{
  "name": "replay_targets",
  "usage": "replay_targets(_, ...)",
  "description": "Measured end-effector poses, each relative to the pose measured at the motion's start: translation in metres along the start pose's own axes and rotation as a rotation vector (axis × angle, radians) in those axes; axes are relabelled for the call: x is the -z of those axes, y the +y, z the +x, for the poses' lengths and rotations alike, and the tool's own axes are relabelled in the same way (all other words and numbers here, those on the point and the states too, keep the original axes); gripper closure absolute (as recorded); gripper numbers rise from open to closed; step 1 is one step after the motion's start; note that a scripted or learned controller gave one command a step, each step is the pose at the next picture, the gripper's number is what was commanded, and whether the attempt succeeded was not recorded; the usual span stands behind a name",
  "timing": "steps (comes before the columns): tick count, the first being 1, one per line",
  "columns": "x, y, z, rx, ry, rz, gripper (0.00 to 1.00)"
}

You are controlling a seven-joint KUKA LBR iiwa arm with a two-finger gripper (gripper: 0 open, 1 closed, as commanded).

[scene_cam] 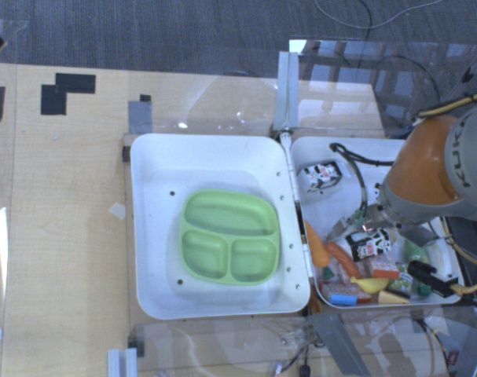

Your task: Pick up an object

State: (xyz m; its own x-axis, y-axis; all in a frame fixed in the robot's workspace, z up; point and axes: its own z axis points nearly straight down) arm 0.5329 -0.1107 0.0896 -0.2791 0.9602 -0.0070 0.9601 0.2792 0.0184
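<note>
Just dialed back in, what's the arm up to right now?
The arm is reaching into the right bin, its claw low over a heap of small toys at the near end. I can't tell whether it holds anything. The left bin holds a green divided tray, lying flat and untouched.

Wooden bench (57,234) bears two white bins (152,234).

White letters "KU", start of longer word cut by frame edge, on grey robot arm segment (471,151) beside orange band (423,171). Small black-and-white printed packets (372,246) in right bin: print too small, unreadable.
</note>
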Motion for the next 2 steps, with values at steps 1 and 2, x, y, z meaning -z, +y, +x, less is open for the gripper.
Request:
replay_targets(1, 0.0098, 0.0038, 0.0007, 0.003, 0.001, -0.004, 1.0)
replay_targets(2, 0.0097, 0.0035, 0.0006, 0.003, 0.001, -0.003, 0.0)
